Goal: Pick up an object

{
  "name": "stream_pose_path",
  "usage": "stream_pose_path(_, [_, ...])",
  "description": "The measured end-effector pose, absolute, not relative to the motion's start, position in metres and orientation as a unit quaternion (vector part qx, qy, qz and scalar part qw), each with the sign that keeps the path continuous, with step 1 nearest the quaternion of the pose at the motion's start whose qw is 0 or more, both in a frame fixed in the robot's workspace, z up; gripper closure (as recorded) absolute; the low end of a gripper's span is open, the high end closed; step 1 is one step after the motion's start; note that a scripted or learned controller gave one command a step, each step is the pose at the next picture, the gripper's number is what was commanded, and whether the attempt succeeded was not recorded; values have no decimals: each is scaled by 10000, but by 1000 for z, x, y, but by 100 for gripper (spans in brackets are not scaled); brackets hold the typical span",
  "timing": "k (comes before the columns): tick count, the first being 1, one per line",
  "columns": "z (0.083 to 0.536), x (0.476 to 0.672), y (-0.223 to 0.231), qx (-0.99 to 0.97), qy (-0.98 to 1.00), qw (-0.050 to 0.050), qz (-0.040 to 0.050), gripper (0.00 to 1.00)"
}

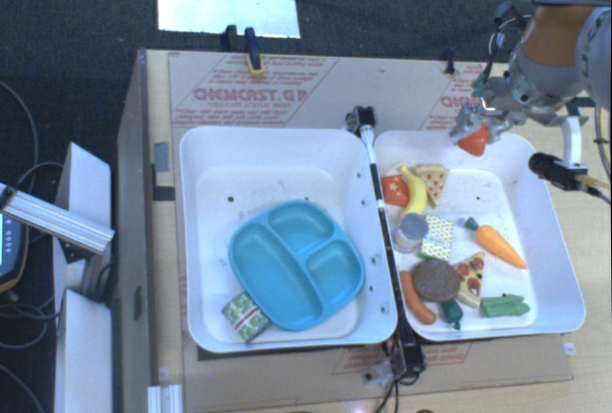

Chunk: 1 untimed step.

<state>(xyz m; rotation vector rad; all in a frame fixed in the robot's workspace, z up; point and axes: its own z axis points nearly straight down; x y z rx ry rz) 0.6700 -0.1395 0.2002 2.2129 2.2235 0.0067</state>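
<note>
You can see the grey two-finger gripper (475, 126) raised over the right white bin's (555, 239) far rim, its fingers closed on a small red-orange toy piece (473, 142), apparently carried clear of the clutter.

Arm (564, 14) enters from upper right, orange band above wrist. Gripper (475, 136) angled down-left, raised over far rim, fingers closed on small red-orange object (473, 142).
</note>
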Motion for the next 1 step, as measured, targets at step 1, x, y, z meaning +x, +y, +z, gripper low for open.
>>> stream_pose_path(1, [211,668,-93,7052,7090,9,14,100])
